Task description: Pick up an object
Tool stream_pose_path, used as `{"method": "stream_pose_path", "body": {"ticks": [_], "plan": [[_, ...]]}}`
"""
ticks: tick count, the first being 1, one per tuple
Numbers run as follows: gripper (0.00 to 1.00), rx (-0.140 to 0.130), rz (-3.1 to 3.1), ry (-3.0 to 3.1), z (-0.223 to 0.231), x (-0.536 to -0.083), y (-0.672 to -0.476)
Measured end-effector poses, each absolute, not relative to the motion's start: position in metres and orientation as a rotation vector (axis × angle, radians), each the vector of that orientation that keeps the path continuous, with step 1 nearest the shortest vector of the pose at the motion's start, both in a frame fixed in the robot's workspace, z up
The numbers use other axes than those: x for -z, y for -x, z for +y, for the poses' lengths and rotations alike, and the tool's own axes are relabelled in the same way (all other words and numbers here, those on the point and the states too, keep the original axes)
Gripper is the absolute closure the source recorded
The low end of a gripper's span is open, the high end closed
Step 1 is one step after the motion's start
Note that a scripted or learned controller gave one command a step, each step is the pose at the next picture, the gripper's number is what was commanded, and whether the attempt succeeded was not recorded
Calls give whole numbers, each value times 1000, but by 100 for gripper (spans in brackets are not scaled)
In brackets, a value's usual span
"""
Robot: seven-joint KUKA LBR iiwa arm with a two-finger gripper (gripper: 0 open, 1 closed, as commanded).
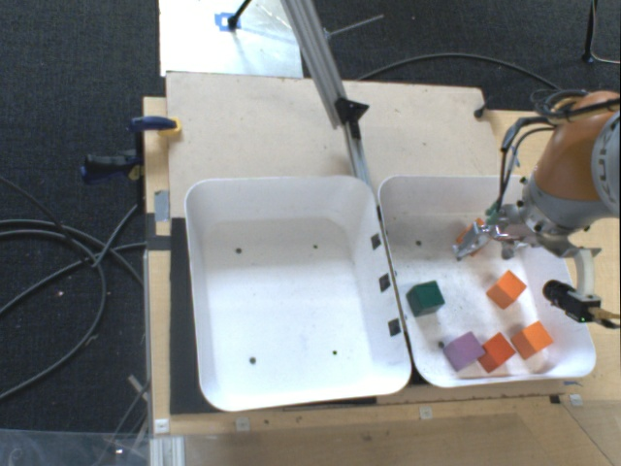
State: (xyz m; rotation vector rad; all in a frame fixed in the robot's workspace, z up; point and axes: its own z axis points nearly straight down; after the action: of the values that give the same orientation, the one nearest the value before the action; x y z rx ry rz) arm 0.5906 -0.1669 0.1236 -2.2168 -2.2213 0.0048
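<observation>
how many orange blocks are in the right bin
3 small orange cubes, all in the right white bin: one mid-right, one near the front right corner, one touching the purple cube. An orange patch by the gripper may be a fourth.

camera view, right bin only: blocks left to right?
Green block → purple block → orange block beside it → upper orange block → rightmost orange block. The hand hangs above the bin's far side.
</observation>
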Motion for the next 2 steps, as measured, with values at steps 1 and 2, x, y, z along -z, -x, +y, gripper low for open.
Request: {"method": "stream_pose_path", "body": {"ticks": [1,2], "plan": [[0,5,-2234,2216,-173,-89,-647],[0,1,-2229,2214,-143,-91,-621]]}}
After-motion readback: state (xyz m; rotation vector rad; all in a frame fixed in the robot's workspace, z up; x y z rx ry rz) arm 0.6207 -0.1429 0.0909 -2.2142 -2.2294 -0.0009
